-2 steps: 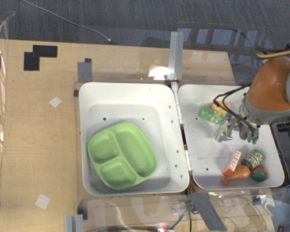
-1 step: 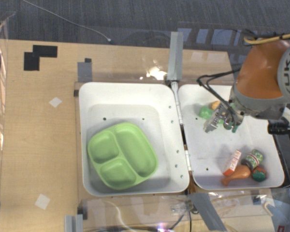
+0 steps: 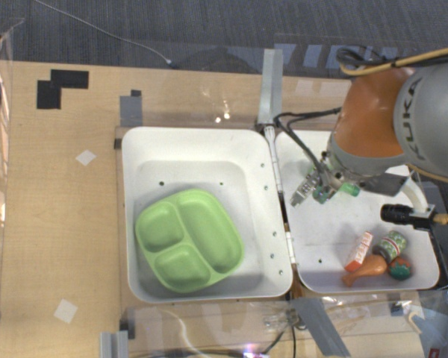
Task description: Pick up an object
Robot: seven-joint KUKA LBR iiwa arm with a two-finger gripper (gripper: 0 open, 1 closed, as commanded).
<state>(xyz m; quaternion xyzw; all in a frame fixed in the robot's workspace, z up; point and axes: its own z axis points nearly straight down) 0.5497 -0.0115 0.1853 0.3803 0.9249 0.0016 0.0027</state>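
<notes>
From my seat, the arm [image 3: 403, 118] comes in from three o'clock and its end effector [image 3: 316, 187] hangs over the right bin [image 3: 313, 252], toward that bin's ten o'clock corner. I cannot tell whether it is open or closed; the tip is a small blur of grey and green, and I see nothing gripped in it.

The things worth picking lie well apart from it, bunched in the right bin's five o'clock corner: a small box [image 3: 359, 251], white with red, lying tilted; an orange piece [image 3: 364, 271] shaped like a carrot or drumstick, touching the box's lower end; a can [image 3: 393, 245] with a patterned label; and a green ball [image 3: 401, 269] just beside the can. The left bin [image 3: 194, 155] holds a green tray [image 3: 189, 239] with three compartments, toward its seven o'clock side.

My pick would be the box. I judge it light and stiff, with flat faces that should sit well across its narrow width, though its neighbours crowd it. The orange piece looks like smooth plastic and may slip or roll; the can would roll too. The tray is broad and shallow, and I would only trust a pinch on its rim.

The one legible marking is "KUKA" on the arm's grey casing. The labels on the box and can are too small to read.
</notes>
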